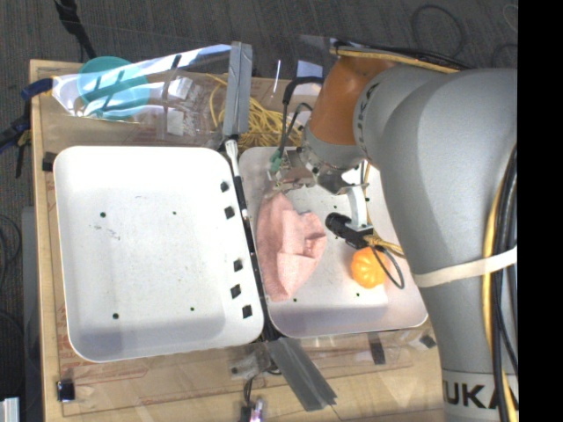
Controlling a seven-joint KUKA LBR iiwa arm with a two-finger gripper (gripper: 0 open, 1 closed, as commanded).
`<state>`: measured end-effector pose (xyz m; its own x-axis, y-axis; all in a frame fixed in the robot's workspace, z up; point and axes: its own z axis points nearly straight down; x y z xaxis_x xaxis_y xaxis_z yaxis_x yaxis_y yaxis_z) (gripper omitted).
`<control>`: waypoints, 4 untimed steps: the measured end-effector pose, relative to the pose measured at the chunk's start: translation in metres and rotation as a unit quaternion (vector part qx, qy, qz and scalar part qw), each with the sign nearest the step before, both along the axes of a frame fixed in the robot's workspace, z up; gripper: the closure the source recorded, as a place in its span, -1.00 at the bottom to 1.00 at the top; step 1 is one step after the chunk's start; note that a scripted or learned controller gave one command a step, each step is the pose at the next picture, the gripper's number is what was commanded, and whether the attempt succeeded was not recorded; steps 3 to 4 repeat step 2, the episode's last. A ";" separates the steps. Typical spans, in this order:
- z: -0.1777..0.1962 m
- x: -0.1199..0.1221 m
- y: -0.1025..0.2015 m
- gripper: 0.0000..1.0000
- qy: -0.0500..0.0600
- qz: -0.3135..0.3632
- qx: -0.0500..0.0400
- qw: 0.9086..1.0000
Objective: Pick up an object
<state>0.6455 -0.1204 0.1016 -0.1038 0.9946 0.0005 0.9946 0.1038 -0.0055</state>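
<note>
camera view: the grey arm [440,148] reaches in from the right across the right bin [343,319], its orange band above the wrist. the pincer [283,176] sits low at the far left corner of that bin, just above the upper end of a pink cloth [290,244]. from this slant i cannot tell how far open the pincer is, nor whether it has hold of anything. the pink cloth lies crumpled along the left side of the right bin, close to the wall it shares with the left bin [141,262]. an orange round thing [367,269] rests in the right bin, near the cloth's right edge but apart from it. both bins stand side by side on the wooden surface [158,372]. behind them lie a clear plastic bag [132,90] and a tangle of yellow cord [255,121].
</note>
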 end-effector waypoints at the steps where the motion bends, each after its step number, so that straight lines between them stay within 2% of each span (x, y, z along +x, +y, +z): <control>1: 0.091 0.011 0.079 1.00 -0.002 0.002 0.000 1.000; 2: 0.074 0.011 0.011 1.00 -0.001 -0.013 0.000 1.000; 4: 0.074 0.011 0.011 1.00 -0.001 -0.013 0.000 1.000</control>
